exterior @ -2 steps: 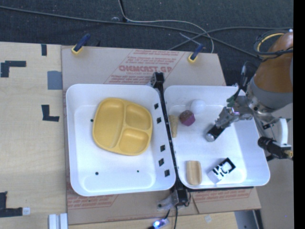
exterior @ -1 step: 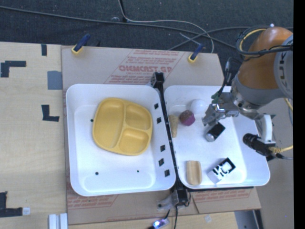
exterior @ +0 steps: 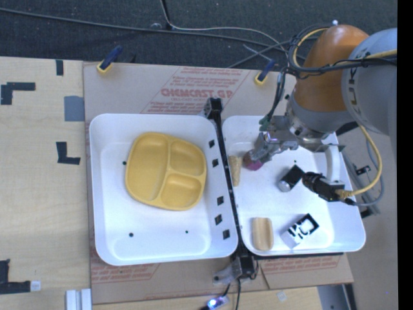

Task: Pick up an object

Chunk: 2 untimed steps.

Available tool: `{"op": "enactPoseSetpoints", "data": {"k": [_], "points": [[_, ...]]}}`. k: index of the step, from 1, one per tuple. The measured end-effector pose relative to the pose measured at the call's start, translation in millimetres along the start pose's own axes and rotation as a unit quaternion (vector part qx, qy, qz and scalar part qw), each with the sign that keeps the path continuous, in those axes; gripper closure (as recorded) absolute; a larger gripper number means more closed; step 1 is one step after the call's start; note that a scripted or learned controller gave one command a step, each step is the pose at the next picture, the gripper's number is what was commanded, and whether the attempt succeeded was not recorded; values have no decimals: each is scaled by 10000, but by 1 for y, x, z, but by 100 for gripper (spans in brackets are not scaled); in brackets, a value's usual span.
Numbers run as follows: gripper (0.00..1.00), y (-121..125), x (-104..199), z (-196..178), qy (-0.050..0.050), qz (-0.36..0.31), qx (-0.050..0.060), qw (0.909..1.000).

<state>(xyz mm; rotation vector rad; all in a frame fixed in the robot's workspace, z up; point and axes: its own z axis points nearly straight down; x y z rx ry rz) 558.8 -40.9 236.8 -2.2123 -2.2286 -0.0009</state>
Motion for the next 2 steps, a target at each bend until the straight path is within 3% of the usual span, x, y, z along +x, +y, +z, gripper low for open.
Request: {"op": "enactPoseSetpoints", "data": {"k": [2], "points": [[100,13,115,5,-6,3,8,10000]]}}
